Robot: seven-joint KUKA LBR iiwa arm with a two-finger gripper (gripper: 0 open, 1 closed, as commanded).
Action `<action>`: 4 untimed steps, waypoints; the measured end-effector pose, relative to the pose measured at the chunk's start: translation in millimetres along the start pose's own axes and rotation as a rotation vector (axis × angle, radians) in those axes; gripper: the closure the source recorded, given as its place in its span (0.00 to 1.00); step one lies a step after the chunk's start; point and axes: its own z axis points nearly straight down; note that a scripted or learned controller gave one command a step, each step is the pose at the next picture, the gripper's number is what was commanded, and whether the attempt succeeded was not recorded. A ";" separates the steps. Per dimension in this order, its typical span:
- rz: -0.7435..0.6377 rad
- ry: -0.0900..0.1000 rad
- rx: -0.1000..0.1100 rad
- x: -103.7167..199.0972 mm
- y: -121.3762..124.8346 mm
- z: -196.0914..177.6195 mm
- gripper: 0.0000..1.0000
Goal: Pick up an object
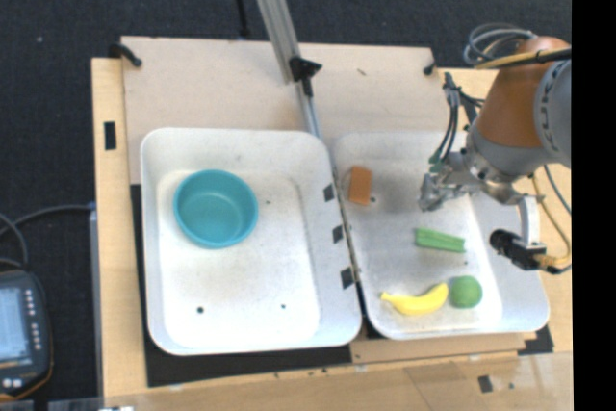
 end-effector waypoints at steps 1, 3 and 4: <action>-0.009 0.000 -0.004 5.0 7.3 -60.8 1.00; -0.010 0.000 -0.001 -1.0 12.2 -144.3 1.00; -0.012 0.002 0.004 47.5 3.2 -127.6 1.00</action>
